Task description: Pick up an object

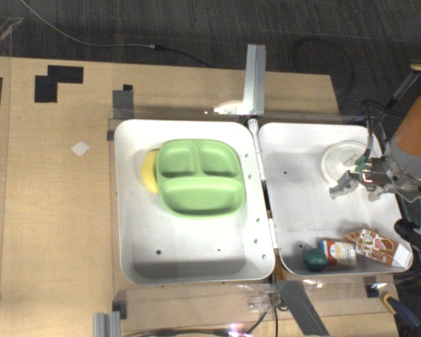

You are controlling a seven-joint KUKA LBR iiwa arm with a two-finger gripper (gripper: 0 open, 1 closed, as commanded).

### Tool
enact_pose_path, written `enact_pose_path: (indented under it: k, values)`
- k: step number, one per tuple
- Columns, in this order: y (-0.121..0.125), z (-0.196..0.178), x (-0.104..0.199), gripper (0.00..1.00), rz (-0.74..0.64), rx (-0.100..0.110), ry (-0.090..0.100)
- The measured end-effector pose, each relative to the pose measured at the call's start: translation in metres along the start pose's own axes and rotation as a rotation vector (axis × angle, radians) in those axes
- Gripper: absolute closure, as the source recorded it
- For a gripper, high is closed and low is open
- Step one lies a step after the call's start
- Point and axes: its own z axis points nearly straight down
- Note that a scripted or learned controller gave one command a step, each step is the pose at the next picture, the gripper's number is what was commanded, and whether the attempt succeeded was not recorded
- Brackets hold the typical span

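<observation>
The green tray hides most of a yellow object.

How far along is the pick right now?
Done: the gripper has reached the right bin, beside a clear round lid. In hand: nothing visibly between its fingers. Left: the grasp and lift; the carton, small bottle and green plate lie untouched.

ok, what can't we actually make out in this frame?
- Yellow object in the left bin: mostly hidden under the green divided plate; identity unclear.
- Gripper over the right bin: too small and blurred to read.
- Clear round lid: faint against the white floor, part covered by the gripper.
- Carton label: too small to read.
</observation>
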Motion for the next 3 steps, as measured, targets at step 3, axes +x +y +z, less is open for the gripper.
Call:
enact_pose_path:
  k: [3]
  values:
    - [-0.029, -0.029, -0.009, 0.0, 0.126, 0.0, -0.001]
